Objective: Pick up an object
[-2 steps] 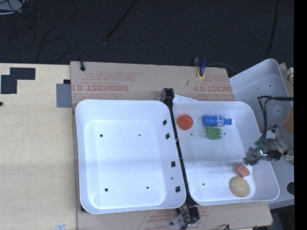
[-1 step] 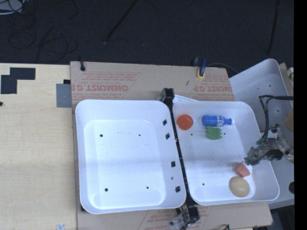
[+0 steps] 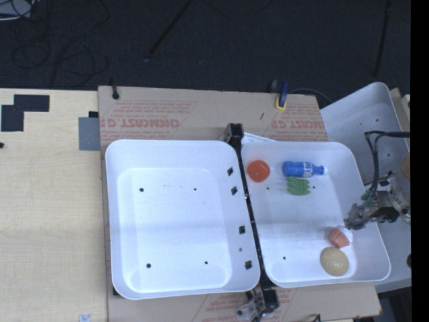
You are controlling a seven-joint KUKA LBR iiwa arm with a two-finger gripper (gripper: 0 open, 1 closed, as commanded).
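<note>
The pink cup is the likeliest target, since it lies on its side in the right bin, near that bin's right wall and just beside the end effector. You see the end effector low at the bin's right rim, up and to the right of the cup and apart from it; whether it is open or closed you cannot tell, as it is small and dark here, and nothing shows in its grip. A tan ball sits just below the cup, close enough to get knocked, so come down straight over the cup and keep clear of the ball. Mind the bin wall too, since it leaves little room on that side. The orange ball, blue bottle and green piece lie well apart toward the bin's far left, out of your way. The left bin plays no part in this step.
</note>
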